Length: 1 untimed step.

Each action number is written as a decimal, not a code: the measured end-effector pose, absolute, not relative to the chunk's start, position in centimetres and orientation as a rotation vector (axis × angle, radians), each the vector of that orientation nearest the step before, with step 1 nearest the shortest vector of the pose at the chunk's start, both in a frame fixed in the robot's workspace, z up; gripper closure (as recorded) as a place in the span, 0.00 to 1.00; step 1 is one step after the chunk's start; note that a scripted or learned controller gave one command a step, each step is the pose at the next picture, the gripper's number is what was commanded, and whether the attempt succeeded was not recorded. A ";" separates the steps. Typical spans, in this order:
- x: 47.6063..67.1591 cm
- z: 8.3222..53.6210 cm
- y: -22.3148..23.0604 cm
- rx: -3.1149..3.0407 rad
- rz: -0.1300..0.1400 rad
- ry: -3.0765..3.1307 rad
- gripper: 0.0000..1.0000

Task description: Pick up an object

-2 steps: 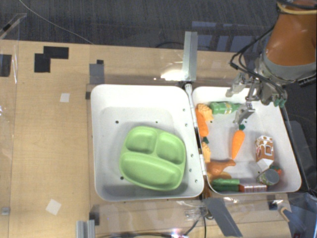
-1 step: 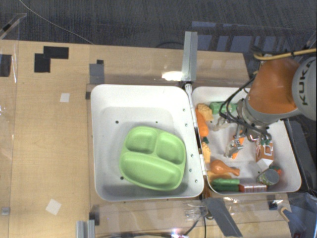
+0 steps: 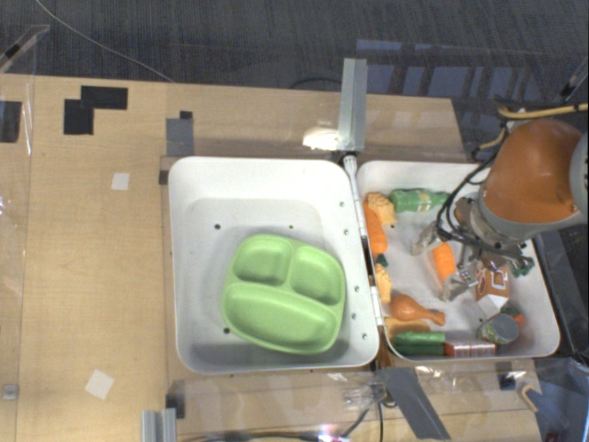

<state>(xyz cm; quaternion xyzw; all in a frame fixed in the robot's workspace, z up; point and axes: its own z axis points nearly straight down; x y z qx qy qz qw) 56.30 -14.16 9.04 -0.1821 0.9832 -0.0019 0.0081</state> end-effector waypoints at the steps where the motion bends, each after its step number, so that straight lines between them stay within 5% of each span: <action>1: 56.8 10.5 -14.0 -0.573 -0.013 3.056 1.00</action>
